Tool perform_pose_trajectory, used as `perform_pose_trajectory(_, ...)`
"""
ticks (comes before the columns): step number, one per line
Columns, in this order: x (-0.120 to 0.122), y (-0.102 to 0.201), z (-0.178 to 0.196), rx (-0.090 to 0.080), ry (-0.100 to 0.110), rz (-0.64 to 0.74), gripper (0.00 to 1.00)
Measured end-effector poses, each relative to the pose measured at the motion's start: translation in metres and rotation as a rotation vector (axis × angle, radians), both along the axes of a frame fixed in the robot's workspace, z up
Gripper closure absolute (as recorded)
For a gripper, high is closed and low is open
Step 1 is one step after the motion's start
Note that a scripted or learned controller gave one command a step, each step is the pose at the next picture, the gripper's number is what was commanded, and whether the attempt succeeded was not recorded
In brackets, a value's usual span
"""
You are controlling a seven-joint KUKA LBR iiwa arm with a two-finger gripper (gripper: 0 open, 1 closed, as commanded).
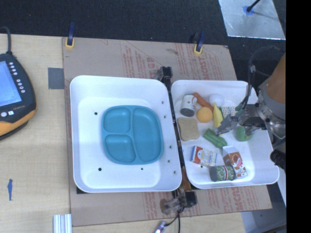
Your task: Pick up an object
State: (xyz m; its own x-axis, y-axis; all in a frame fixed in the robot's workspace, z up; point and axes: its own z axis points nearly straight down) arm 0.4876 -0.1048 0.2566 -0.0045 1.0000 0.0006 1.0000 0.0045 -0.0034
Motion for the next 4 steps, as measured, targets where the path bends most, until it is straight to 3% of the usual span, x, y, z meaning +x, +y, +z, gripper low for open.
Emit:
perform_pose_trajectory(1, 0.091, -0.023, -0.08, -0.002, 0.003, 0.002, 0.0)
perform_pose_trajectory(2, 0.137, 0.013, -0.16, 0.002, -0.005, 0.003, 0.0)
perform_pose_trajectory(3, 0.136, 0.012, -0.15, 0.003, 0.002, 0.006, 1.0)
perform_pose_trajectory(4, 0.136, 0.012, -0.15, 0.002, 0.002, 0.006, 0.0)
